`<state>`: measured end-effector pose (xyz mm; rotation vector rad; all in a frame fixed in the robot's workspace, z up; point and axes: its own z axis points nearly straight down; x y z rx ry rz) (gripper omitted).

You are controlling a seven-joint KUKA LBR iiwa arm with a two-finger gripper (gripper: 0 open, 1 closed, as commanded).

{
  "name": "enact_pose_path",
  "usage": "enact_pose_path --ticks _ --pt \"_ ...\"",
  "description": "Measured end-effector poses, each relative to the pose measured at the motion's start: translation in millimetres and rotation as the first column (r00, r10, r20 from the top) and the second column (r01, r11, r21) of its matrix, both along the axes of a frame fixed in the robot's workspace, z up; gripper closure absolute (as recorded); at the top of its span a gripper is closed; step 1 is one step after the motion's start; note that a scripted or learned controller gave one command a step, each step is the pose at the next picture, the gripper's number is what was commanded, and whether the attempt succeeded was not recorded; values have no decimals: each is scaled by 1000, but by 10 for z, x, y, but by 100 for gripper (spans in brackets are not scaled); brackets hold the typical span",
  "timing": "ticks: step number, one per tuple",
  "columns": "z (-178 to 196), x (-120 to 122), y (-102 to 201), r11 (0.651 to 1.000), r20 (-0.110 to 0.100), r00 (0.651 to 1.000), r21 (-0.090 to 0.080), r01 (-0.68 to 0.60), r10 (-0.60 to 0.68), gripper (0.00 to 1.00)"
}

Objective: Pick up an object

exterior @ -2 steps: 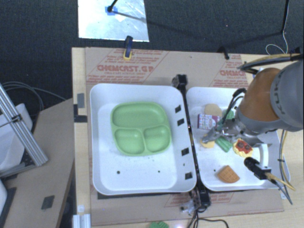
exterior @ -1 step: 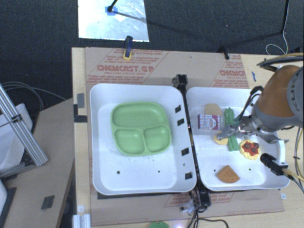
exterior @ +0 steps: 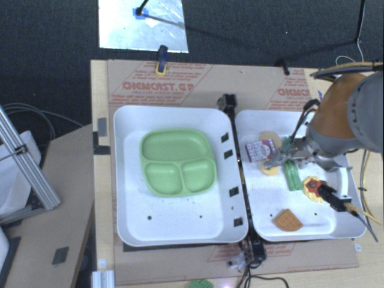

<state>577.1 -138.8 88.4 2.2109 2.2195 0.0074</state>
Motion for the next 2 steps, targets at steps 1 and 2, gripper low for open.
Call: enact_pose_path --ticks 1,2 --pt "122 20 8 1000 7 1000 2 0 0 100" --pt "115 16 10 1000 5 1000 2 0 0 0"
